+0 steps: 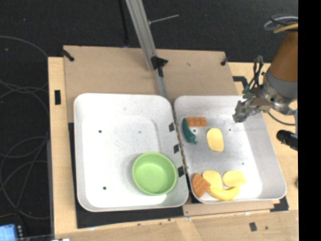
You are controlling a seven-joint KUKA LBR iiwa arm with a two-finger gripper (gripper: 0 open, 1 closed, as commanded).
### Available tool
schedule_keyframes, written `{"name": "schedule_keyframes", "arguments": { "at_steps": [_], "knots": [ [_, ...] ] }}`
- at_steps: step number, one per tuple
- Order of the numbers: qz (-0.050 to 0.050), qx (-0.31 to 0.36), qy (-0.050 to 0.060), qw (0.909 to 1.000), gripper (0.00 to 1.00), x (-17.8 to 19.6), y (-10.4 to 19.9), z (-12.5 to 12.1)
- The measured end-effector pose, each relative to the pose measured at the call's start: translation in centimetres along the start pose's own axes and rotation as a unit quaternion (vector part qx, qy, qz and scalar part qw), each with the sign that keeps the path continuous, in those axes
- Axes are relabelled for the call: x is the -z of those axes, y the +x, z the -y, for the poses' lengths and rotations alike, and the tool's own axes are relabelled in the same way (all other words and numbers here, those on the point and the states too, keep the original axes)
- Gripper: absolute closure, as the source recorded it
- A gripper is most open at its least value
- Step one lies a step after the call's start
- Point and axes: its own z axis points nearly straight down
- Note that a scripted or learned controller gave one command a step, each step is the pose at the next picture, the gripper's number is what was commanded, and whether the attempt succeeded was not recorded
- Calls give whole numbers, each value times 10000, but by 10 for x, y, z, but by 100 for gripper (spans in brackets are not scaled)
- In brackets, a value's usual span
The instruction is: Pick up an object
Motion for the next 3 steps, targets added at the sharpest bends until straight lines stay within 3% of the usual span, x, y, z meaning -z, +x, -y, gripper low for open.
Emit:
{"name": "schedule_keyframes", "arguments": {
  "at_steps": [3],
  "knots": [
    [-6, 17, 24, 10000, 100, -1, 162, 25]
  ]
}}
